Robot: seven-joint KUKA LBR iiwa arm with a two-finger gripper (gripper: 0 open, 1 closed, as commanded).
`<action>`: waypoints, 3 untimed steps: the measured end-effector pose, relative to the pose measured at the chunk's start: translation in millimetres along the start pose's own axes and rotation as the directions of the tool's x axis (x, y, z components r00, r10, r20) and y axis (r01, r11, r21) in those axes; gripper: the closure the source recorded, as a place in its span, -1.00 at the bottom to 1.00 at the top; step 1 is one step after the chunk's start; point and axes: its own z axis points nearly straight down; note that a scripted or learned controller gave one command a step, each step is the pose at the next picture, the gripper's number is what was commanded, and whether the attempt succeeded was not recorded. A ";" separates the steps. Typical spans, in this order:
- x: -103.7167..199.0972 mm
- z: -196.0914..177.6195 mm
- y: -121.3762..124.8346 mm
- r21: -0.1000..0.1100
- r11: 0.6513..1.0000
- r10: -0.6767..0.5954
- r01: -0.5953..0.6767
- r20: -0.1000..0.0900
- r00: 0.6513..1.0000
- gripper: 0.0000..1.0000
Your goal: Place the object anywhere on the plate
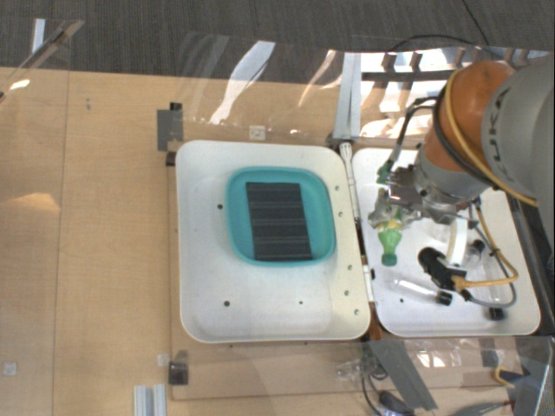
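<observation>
The arm's tool [392, 224] hangs over the right bin [512, 319] above a green object [390, 245]; its grip cannot be told. The teal plate [325, 224] sits left.

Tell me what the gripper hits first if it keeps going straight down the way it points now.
Most likely the green object right beneath the gripper in the right bin; under that, the bin floor. Depth is hard to judge from above, so it may already be touching.
</observation>
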 end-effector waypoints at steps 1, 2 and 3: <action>57.2 7.8 44.8 -0.001 0.990 -0.138 0.138 0.000 0.990 1.00; 57.2 7.6 44.8 -0.002 0.990 -0.138 0.138 0.000 0.990 -1.00; 89.6 7.5 24.0 -0.001 0.992 -0.125 0.125 -0.001 0.992 -1.00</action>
